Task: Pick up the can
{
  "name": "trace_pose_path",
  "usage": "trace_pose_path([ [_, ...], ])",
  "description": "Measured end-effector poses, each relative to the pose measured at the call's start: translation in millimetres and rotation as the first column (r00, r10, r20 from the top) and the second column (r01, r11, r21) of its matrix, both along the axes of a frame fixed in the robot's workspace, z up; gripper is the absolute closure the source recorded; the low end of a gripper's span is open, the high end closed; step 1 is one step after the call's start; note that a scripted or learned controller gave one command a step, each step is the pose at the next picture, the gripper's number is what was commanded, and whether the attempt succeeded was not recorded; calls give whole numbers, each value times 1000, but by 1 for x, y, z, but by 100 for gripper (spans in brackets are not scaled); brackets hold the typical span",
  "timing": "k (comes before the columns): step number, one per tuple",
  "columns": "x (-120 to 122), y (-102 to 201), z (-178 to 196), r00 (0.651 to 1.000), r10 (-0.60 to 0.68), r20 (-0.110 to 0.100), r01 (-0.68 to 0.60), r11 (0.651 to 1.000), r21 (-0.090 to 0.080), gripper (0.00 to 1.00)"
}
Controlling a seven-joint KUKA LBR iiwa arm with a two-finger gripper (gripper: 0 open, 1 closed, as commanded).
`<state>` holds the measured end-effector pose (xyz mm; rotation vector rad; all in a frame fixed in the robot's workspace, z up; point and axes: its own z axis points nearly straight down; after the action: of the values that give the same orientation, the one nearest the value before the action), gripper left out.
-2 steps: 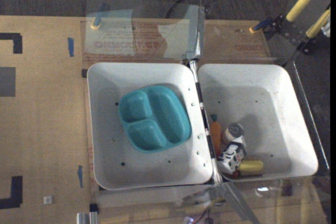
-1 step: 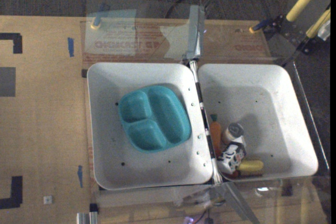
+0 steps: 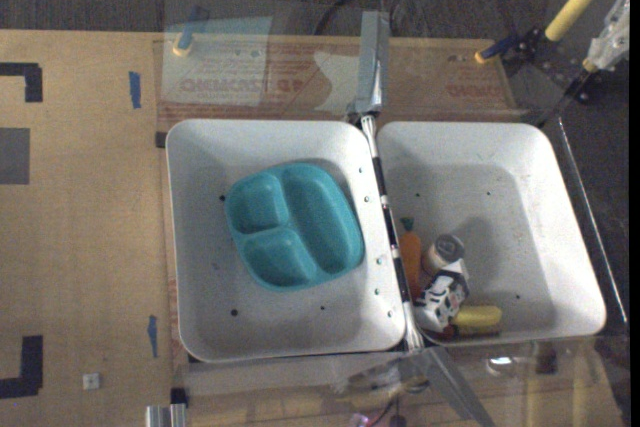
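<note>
Can [image 3: 445, 255] sits in the right bin [image 3: 540, 175], near its front-left corner, grey top showing. An orange thing [image 3: 411, 260] lies just beside it on the left, and a black-and-white thing [image 3: 440, 300] touches it in front, with a yellow thing [image 3: 478, 318] alongside. The left bin [image 3: 200, 215] holds a teal plate [image 3: 293, 225]. The claw's state cannot be told.

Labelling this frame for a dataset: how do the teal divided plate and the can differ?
The teal divided plate lies flat, alone in the left bin; the can sits in the right bin, crowded by toys. The plate is far broader than the can. The plate is teal; the can pale with a grey top. Both rest on a bin floor.
</note>
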<state>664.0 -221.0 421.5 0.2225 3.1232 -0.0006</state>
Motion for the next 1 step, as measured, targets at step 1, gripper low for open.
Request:
trace_pose_path([
  [1, -42, -4, 15, 786, -619, -6, 619, 786, 2, 100],
])
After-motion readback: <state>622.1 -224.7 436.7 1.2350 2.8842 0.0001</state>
